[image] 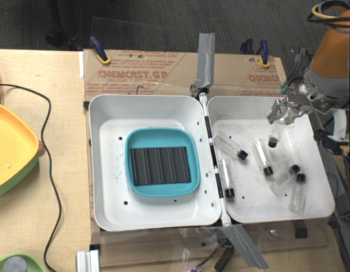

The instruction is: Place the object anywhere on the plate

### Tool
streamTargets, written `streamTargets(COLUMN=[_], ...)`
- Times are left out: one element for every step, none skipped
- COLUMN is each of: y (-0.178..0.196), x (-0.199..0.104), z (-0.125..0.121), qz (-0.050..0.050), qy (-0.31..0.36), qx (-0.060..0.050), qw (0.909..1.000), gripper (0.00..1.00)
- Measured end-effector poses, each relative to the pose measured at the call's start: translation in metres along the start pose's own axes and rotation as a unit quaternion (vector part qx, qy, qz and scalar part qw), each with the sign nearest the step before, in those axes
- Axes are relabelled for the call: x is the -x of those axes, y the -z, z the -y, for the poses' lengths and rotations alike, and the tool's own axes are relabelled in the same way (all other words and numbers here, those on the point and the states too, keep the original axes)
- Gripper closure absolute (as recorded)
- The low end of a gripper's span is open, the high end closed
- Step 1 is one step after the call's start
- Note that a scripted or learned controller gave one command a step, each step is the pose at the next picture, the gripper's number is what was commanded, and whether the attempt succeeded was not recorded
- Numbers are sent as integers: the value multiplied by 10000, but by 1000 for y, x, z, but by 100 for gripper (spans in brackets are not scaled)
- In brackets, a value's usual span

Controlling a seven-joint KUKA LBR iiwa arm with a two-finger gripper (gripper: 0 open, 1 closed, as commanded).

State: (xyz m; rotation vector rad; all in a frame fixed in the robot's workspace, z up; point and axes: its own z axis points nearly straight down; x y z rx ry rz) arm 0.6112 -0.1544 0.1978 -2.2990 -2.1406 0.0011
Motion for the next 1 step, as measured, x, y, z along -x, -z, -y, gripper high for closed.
streamTargets(y=[0], x=[0], z=[0], qz=[1], qy=[0], qx=[1], qw=[10000], gripper=[0])
